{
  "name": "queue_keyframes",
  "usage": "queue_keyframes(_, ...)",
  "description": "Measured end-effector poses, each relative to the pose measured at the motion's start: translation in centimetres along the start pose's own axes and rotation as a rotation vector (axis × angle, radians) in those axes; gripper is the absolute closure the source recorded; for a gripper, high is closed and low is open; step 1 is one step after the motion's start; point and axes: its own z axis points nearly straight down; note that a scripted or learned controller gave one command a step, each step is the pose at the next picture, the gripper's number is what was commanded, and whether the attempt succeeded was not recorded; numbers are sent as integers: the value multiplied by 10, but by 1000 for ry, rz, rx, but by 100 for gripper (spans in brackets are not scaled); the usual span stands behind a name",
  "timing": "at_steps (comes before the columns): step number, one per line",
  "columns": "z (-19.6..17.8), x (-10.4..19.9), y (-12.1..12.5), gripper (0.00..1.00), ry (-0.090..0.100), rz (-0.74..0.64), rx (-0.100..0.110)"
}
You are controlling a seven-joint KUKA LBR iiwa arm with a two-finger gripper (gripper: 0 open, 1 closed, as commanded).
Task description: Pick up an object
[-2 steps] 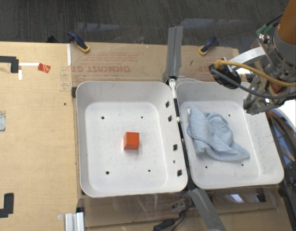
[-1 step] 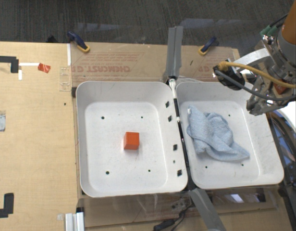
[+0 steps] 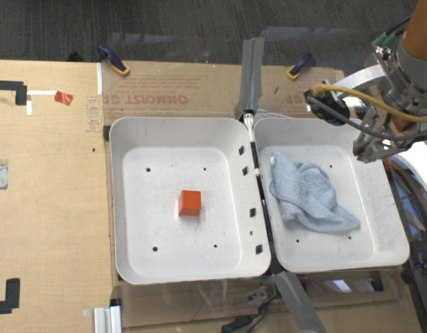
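I am at the right edge of the frame, a little above the middle, and my fingers (image 3: 371, 149) hang over the upper right rim of the right bin (image 3: 387, 255). They are dark and small against the cables around them, so I cannot tell if they are wide or narrow; I see nothing between them.

There are two things I could pick up. An orange block (image 3: 190, 203) lies flat near the middle of the left bin (image 3: 123, 255), well apart from every wall, so there is free room on all its sides. A grey cloth (image 3: 309, 194) lies crumpled in the right bin, in its left half, with one edge near the divider between the bins. It is the nearer one to me.

I think the approach is not yet begun, because I am at the rim and not above either thing. The cloth is soft and its folds stand up, so a pinch from above could catch a fold. The block is hard and needs my fingers set squarely to its sides, or it may slip away.
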Motion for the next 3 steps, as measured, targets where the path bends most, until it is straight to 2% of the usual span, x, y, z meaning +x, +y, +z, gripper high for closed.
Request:
queue_keyframes(1,0,-1,-29,100,0,0,0)
queue_keyframes(2,-1,-5,-11,100,1,1,0)
queue_keyframes(3,0,-6,-5,100,0,0,0)
